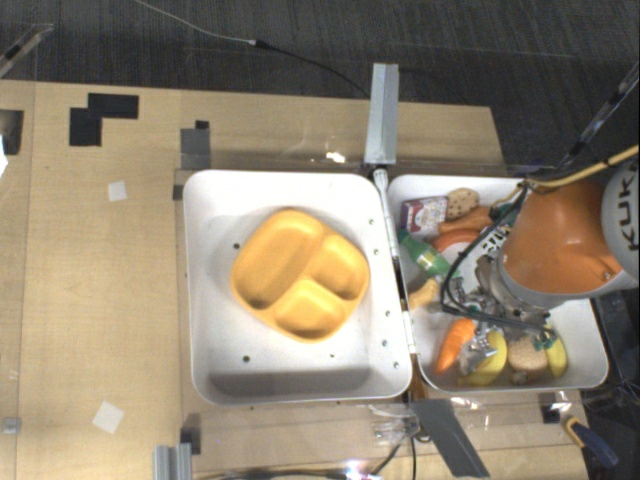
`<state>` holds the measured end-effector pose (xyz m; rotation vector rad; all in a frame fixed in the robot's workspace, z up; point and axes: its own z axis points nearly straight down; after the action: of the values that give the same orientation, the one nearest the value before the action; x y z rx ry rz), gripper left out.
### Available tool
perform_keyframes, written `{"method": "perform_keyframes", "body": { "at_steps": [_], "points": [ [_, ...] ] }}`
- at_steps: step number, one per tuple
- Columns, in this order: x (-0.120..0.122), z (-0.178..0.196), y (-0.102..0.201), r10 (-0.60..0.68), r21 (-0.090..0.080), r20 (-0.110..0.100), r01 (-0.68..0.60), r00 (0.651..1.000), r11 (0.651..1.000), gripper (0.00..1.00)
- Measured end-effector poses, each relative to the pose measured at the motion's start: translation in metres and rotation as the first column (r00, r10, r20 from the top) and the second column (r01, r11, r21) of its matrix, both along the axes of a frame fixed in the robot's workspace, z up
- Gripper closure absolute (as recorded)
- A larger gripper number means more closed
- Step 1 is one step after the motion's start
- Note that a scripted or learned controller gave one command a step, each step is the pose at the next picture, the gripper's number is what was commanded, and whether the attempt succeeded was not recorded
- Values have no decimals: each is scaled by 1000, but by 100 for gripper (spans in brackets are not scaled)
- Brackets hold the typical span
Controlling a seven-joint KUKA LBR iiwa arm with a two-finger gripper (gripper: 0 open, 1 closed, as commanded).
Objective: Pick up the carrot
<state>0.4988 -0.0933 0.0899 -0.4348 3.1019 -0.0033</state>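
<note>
The carrot point(454, 342) is a short orange piece lying at the front left of the right bin point(598, 368). It points roughly toward the bin's front edge. My gripper point(486, 332) hangs below the orange wrist band, right beside the carrot's right side and very close to it. The arm and its cables hide the gripper's tips and much of the bin's middle. I cannot see whether the carrot is between the tips.
The left bin point(210, 358) holds a yellow divided plate point(300, 272). In the right bin lie a green bottle point(425, 255), a maroon packet point(424, 213), a cookie point(462, 203), a long orange-red item point(460, 232) and yellow fruit point(486, 365) crowded against the carrot.
</note>
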Motion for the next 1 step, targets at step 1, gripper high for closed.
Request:
{"method": "perform_keyframes", "body": {
  "at_steps": [1],
  "points": [
    [3,12,1,6,0,7,-6,1000,1000,100]
  ]
}}
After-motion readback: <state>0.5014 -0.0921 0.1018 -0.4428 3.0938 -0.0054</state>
